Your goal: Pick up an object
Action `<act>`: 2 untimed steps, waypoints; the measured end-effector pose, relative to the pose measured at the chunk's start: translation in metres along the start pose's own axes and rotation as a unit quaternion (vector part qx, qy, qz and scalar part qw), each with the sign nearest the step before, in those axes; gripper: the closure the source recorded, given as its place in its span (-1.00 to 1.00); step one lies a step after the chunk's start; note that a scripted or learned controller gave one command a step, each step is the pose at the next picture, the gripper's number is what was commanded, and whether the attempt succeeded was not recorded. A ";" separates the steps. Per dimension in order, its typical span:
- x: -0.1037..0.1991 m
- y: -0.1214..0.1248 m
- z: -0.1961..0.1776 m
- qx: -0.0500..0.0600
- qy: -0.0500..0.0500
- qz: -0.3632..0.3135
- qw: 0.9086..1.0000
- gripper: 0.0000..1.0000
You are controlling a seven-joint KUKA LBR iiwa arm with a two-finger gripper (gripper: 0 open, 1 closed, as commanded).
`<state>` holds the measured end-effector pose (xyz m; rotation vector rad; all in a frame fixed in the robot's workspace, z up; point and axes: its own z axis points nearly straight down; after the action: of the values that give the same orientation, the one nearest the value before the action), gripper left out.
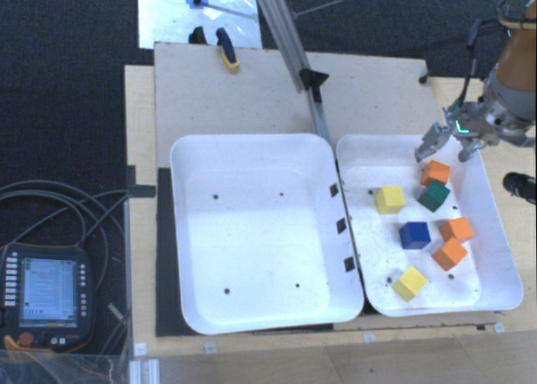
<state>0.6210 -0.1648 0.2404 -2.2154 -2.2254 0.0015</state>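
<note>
The gripper (450, 145) hangs over the right bin (495, 231), fingers spread wide and holding nothing, poised just above the orange block (435, 172) beside the green block (435, 196), likely lining up a grab.

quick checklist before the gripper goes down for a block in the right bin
1. Fingers spread for a grasp: ok, gripper open.
2. Nothing between the fingers yet: ok.
3. Target close: ok, orange block lies just below the gripper.
4. Room around target: not ok, green block touches it.
5. Gripper centred over the target: cannot tell from this slant.
6. All blocks inside the right bin: ok.
</note>
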 end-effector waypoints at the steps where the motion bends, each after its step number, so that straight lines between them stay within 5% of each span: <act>1: 0.000 0.001 -0.002 -0.002 -0.001 -0.001 1.000 -1.00; 2: 0.001 0.001 0.060 0.001 0.000 0.001 1.000 -1.00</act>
<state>0.6222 -0.1638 0.1800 -2.2165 -2.2230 0.0031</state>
